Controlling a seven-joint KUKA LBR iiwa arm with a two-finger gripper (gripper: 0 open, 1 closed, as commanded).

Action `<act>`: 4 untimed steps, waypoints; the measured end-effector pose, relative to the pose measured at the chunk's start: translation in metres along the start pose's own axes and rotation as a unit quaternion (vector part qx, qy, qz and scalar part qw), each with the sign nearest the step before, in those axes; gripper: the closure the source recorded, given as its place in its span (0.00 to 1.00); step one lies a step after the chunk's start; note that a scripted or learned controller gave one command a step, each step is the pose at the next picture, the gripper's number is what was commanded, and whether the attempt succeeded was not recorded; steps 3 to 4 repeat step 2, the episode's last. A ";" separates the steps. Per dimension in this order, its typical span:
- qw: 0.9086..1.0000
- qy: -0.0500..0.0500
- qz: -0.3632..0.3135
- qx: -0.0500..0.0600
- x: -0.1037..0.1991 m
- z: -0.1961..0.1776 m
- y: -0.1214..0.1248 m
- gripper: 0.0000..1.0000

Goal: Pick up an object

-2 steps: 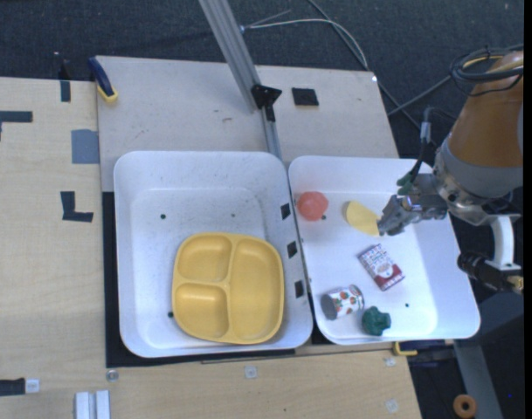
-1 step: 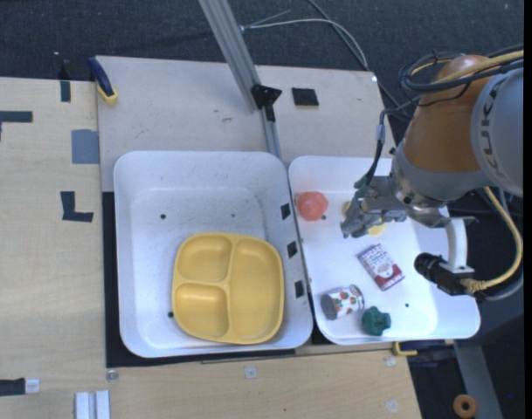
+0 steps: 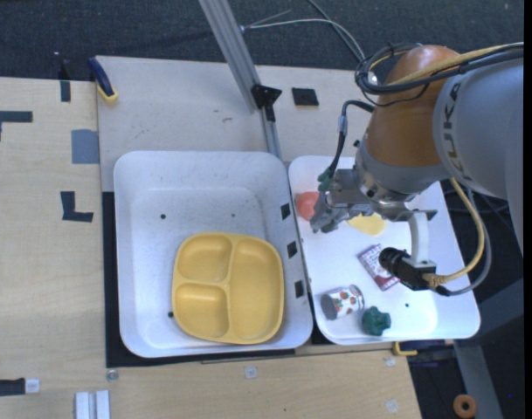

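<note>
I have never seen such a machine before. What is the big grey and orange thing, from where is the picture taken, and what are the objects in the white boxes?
The big grey and orange thing is a robot arm. It reaches in from the right side, and its tool hangs low over the right bin. The one camera is fixed above the bench and looks down at a slant.

Two shallow white bins stand side by side. The left bin holds a yellow divided plate. The right bin holds small things: a pale red piece, a yellow piece, a small red packet, a small printed cup lying on its side, and a green lump.

I cannot tell whether the tool holds anything; the arm hides that part.
</note>
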State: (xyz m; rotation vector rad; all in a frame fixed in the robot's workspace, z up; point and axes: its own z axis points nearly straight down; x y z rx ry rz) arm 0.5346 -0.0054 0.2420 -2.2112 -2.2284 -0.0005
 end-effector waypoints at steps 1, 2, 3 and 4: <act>1.000 0.000 0.000 0.001 0.049 0.002 0.000 1.00; 1.000 0.000 0.000 0.000 0.103 0.002 0.018 1.00; 1.000 0.000 0.000 0.000 0.103 0.002 0.018 1.00; 1.000 0.000 0.000 0.000 0.103 0.002 0.018 1.00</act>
